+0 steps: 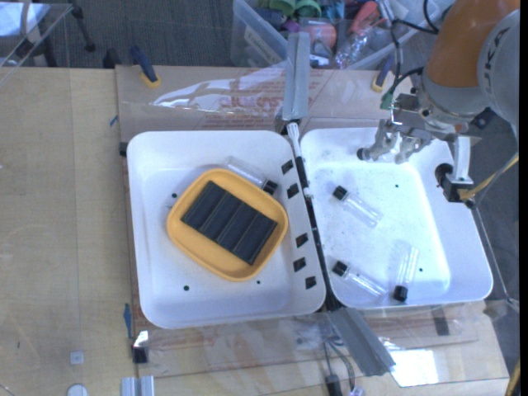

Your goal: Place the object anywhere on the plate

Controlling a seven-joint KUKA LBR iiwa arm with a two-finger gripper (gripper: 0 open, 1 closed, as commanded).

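Observation:
A yellow plate [227, 223] with a dark ridged insert lies in the left bin [153, 221]. One clear vial with a black cap [250, 176] rests at the plate's far right rim. The right bin [462, 254] holds three more such vials: one near the middle [355, 205], one at the front left [355, 278] and one at the front right [404, 269]. My gripper [389, 151] hangs over the far part of the right bin, behind the middle vial. It is open, with nothing between its fingers.
A metal divider [299, 180] with black clips runs between the bins. A clear tub of colourful items [330, 11] stands behind the bench. The arm's cables [454, 172] hang over the right bin's far right corner.

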